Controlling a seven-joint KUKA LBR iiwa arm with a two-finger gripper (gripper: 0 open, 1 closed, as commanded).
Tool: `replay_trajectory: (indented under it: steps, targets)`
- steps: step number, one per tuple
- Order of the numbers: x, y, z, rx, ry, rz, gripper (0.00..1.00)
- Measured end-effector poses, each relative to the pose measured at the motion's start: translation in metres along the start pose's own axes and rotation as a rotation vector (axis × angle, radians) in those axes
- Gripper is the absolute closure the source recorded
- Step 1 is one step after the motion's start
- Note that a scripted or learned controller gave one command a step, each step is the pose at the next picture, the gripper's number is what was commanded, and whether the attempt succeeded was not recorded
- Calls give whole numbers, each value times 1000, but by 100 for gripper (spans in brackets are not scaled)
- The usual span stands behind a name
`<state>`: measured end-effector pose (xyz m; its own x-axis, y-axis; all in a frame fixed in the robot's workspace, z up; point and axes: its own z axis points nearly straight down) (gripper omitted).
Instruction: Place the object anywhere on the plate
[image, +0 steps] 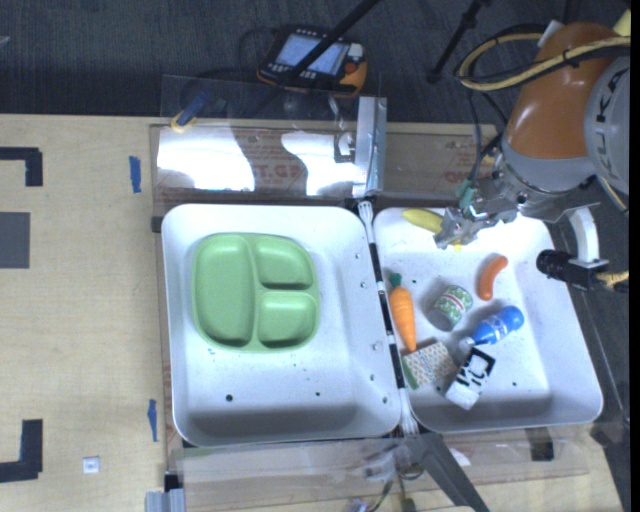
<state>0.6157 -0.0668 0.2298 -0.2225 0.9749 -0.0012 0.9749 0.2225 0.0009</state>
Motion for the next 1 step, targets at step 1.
replay_trajectory:
  steps: [1]
  targets:
    - [58, 51, 45, -2, 0, -27, 100]
